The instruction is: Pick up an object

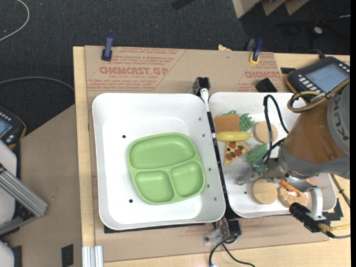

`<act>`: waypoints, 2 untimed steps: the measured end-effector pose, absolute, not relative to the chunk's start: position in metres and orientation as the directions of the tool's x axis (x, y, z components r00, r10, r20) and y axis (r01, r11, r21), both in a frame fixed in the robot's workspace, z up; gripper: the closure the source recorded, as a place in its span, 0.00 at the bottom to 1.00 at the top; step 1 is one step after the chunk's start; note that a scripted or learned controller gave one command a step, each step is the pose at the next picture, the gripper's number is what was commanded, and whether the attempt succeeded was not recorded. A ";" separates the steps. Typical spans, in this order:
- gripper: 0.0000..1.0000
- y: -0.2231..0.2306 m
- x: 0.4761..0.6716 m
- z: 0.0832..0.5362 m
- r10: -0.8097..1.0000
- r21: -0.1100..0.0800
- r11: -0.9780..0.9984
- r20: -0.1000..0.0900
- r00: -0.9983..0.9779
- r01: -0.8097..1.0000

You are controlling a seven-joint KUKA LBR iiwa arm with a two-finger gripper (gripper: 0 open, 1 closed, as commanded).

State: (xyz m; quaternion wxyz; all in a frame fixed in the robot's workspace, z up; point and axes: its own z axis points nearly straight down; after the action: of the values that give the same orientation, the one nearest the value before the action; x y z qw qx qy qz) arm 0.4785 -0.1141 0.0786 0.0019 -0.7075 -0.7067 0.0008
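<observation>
Our hand (261, 174) hangs low in the right bin (245, 207); whether it grips anything we cannot tell. Just below it lies a tan round toy (263, 192), likely light, stiff and smooth; we would pinch across its edges.

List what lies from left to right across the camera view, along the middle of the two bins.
Left bin → green divided plate → pizza slice toy → green leafy toy → gripper → grey and orange arm.
</observation>
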 end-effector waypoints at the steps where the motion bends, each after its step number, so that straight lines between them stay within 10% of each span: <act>1: 1.00 -0.114 0.479 0.095 1.000 0.003 -0.001 -0.002 0.001 1.000; 2: 1.00 -0.052 0.481 0.190 1.000 0.008 0.007 0.000 -0.007 1.000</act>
State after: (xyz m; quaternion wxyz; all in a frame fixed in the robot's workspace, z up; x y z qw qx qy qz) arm 0.4806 -0.0516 0.1897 -0.0028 -0.7046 -0.7096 -0.0031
